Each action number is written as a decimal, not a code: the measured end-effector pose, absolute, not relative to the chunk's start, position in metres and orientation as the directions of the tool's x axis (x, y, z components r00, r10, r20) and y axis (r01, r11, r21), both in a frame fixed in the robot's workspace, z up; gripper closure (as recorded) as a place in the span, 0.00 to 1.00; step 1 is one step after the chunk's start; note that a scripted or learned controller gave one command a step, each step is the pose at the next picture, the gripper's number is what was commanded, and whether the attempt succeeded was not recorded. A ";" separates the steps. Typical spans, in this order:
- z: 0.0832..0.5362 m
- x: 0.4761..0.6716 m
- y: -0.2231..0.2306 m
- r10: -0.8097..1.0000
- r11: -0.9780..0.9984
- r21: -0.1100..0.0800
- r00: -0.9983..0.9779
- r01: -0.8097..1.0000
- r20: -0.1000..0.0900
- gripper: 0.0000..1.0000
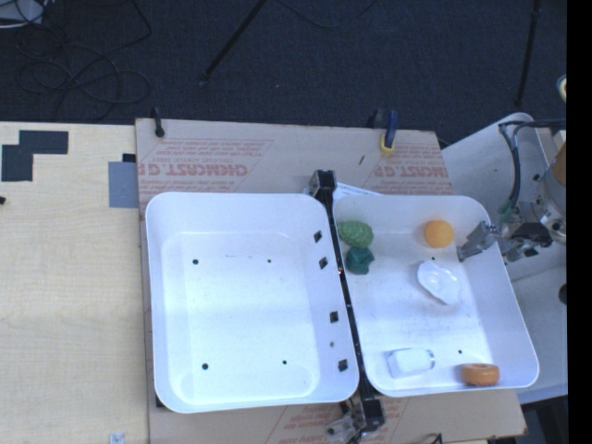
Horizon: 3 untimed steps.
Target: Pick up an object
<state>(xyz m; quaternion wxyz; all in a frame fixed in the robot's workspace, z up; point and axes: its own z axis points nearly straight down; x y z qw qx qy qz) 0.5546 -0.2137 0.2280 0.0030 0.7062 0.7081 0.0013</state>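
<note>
Six bits sat left of the pincer [476,241] in the right bin [518,340]; couldn't tell if it was open.

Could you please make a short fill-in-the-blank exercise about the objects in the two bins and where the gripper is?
1. The orange ball lies in the ____ bin.
2. The light green object touches a ____ green object just below it.
3. The gripper is at that bin's ____ edge, near the ball.
4. The orange ring lies to the right of the ____ block.

Missing words: right; dark; right; white
</note>
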 end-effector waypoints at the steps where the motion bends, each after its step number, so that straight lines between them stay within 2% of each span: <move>1: 0.266 0.560 -0.214 1.000 0.002 0.003 -0.002 1.000 -0.001 0.00; 2: 0.315 0.563 -0.214 1.000 0.002 0.003 -0.002 1.000 -0.002 0.00; 3: 0.345 0.534 -0.214 1.000 -0.002 0.001 0.002 1.000 -0.001 0.00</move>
